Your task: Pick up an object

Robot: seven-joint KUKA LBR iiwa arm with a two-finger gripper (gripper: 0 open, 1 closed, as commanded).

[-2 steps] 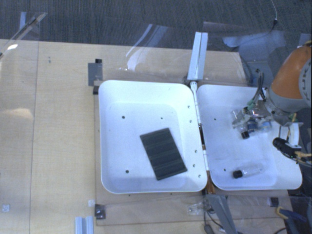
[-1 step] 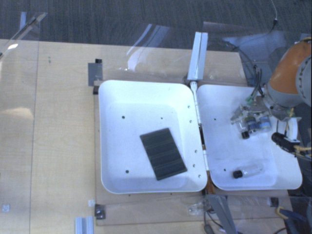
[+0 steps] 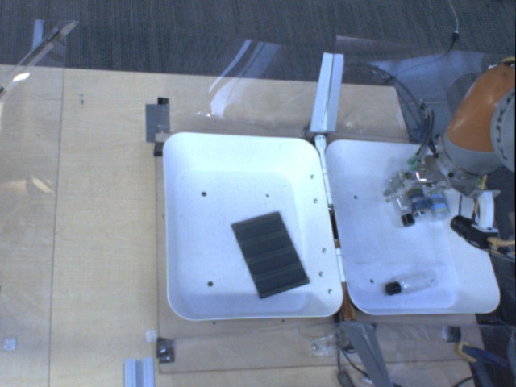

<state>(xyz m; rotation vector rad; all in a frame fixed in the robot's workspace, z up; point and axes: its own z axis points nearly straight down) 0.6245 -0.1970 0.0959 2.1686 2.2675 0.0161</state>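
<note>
A dark ribbed rectangular pad point(image 3: 270, 254) lies flat and slanted in the left bin point(image 3: 185, 216). A small clear bottle with a black cap point(image 3: 409, 284) lies on its side near the front of the right bin point(image 3: 363, 240). My gripper point(image 3: 413, 193) hangs low over the upper right part of the right bin, below the orange band of the arm point(image 3: 476, 123). A small blue and black piece point(image 3: 431, 207) shows right under the gripper; whether it is a loose object or gripper hardware is unclear. The bottle lies well in front of the gripper, apart from it.
A metal rail point(image 3: 326, 95) stands behind the seam between the two bins. A black bracket point(image 3: 158, 119) sits at the left bin's back left corner. Cables and a dark fitting point(image 3: 472, 230) crowd the right bin's right rim. Wooden bench top point(image 3: 81, 216) spreads to the left.
</note>
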